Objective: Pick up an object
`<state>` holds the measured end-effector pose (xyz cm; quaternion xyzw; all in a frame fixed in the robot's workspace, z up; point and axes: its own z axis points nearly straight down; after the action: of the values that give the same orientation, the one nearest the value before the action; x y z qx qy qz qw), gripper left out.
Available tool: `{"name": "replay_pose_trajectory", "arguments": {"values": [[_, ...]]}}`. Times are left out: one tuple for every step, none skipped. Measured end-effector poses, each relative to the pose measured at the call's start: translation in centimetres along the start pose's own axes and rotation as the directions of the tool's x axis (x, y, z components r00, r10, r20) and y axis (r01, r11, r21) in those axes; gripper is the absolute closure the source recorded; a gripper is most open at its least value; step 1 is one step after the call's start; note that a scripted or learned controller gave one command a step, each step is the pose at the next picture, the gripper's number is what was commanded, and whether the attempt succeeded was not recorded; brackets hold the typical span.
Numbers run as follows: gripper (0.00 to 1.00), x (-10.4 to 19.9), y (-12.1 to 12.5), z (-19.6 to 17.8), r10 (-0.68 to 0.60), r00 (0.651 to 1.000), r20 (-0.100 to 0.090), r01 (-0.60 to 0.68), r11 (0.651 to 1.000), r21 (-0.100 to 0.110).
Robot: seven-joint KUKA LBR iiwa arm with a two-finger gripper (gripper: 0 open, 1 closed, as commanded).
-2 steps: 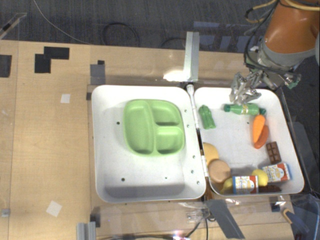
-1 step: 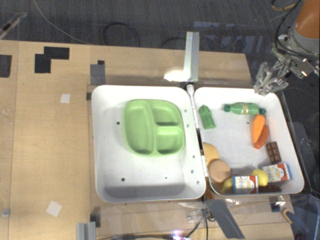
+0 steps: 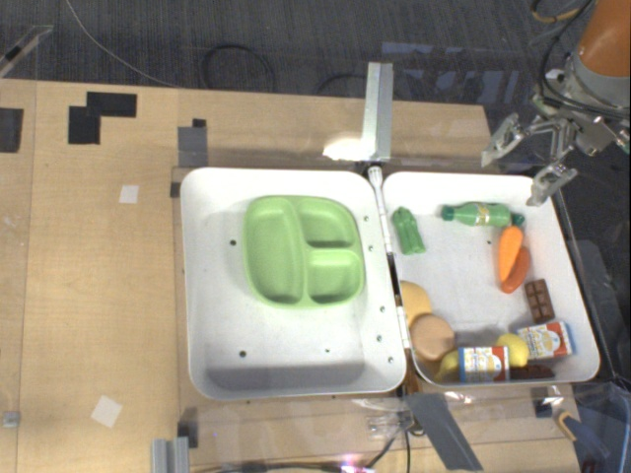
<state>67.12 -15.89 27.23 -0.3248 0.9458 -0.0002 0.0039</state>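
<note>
Carrot (image 3: 510, 257) near right bin's (image 3: 577, 264) far rim

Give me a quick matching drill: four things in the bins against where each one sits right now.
Things:
1. green divided tray
2. carrot
3. green bottle
4. chocolate bar

Places:
A. right bin, along the far wall
B. middle of the left bin
C. right bin, by the right wall, nearer than the carrot
D. right bin, just nearer than the bottle

Pairs: 1-B, 2-D, 3-A, 4-C
</note>
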Motion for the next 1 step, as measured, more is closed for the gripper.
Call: {"name": "replay_pose_trajectory", "arguments": {"values": [[0.00, 2.92, -1.81, 15.29, -0.057, 0.998, -0.008, 0.057, 0.998, -0.013]]}}
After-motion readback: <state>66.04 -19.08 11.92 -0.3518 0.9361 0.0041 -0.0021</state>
